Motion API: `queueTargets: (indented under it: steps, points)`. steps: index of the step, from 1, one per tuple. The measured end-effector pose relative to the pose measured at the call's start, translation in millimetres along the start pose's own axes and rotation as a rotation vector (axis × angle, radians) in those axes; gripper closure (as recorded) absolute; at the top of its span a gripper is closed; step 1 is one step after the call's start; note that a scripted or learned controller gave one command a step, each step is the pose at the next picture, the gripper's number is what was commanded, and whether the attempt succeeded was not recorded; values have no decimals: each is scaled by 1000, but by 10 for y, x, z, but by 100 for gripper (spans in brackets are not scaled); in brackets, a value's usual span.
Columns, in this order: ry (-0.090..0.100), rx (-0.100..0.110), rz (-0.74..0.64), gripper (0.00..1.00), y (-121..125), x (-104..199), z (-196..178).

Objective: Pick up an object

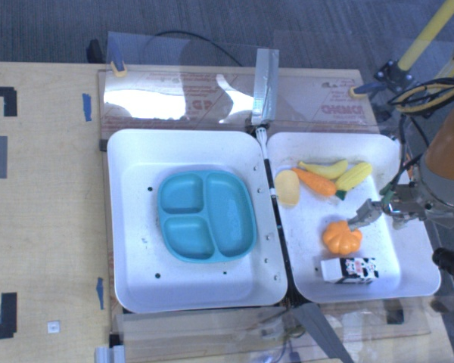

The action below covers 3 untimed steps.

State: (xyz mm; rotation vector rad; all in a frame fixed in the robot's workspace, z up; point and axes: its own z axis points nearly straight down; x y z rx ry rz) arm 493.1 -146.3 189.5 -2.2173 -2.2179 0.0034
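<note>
**A:** Start at the front edge. What sits nearest?

**B:** In the right bin (416, 274), close to its near wall, a small carton (349, 269) lies on its side, white with black cow patches. Just behind it, almost touching, is an orange toy pumpkin (341, 237).

**A:** And the arm?

**B:** It comes in from the right. The gripper (365, 215) reaches over the right bin, its tip just beside the pumpkin's upper right side. I cannot tell whether the fingers are open or closed; they are too small and blurred. Nothing is visibly held between them.

**A:** What about the left bin (129, 225)?

**B:** It holds a teal divided plate (207, 215) with three compartments, lying flat near the middle.

**A:** Further back on the right?

**B:** A pale yellow, egg-shaped piece (287, 187) lies by the wall shared with the left bin. Next to it an orange carrot (318, 181) runs slantwise, its green end toward the right. Behind the carrot lies a yellow banana (324, 168), and a corn cob (354, 176) is at the carrot's right end, touching or nearly so.

**A:** Beyond the bins?

**B:** A clear plastic sheet (174, 89) over cardboard, with a grey metal bar (265, 85) standing along the line between the bins. A yellow pole (433, 25) slants in the far right corner above a tangle of black cables (416, 89).
</note>
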Motion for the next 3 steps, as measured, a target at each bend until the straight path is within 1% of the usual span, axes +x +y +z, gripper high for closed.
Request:
queueTargets:
  steps: [1,2,3]
  points:
    - [-4,-11,-64,0,264,359,1027]
    - [-4,-13,-61,100,275,347,945]
    - [-2,-8,-30,100,-14,605,49]
